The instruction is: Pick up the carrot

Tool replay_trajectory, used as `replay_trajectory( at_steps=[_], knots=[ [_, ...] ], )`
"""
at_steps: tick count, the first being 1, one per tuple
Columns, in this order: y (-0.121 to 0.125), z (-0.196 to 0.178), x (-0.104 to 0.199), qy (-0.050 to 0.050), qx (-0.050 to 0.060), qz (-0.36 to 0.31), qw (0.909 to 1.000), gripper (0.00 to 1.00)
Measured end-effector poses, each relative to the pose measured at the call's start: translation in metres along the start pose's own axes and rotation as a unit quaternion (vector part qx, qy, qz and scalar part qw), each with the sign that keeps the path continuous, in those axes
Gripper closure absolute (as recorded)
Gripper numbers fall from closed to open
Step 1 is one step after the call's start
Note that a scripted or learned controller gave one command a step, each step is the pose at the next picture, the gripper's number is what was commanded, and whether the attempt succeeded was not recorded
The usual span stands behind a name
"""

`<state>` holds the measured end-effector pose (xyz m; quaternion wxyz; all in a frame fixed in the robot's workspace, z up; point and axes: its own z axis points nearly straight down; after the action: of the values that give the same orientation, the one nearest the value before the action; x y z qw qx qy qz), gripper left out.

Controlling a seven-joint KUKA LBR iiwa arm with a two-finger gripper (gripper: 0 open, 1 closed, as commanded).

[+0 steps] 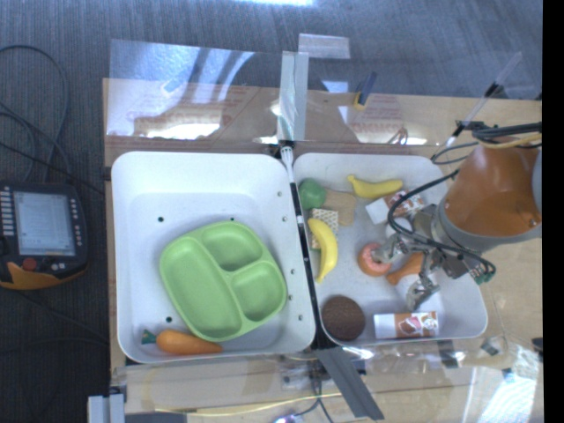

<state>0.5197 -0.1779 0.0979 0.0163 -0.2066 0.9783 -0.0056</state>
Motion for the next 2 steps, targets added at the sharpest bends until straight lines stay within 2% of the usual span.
replay_trajectory(
  at_steps=[1, 2],
  knots=[
    [0.004, 0.001, -0.025, 0.003, 0.001, 0.034, 0.9994, 0.0],
    [-0.04, 0.002, -0.025, 0.001, -0.001, -0.017, 0.9999, 0.0]
  ],
)
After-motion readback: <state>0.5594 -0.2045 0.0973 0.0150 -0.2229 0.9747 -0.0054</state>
